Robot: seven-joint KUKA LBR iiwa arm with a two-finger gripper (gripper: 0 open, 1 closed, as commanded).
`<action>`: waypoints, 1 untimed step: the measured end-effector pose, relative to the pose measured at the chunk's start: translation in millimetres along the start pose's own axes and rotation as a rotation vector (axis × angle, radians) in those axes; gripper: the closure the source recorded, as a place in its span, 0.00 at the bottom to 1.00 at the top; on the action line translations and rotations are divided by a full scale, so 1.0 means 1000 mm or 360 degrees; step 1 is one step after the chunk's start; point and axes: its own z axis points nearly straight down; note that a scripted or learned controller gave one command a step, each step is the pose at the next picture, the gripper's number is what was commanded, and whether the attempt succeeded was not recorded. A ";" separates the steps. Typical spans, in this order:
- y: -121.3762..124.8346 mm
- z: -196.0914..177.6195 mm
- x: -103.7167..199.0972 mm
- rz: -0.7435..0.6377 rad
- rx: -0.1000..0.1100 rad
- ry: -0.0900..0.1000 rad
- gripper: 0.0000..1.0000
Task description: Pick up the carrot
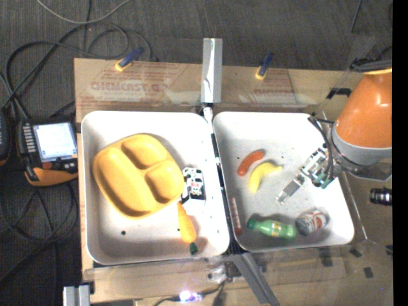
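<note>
Reaching across looks like the job now: the gripper (305, 178) hangs over the right bin (287, 123), its fingers spread apart and gripping nothing, while the carrot (186, 225) lies well away in the left bin (115, 250). To my eye it should travel left over the divider, come down above the orange body, and close across its narrow width, not along its length. The carrot is orange with a small green tip pointing toward the near wall, lying lengthwise near-to-far, its far end just beside the yellow divided plate (137, 174) and a small black-and-white box (194, 183).
</note>
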 end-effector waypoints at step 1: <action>0.001 -0.008 0.000 -0.0001 -0.0002 0.0003 1.00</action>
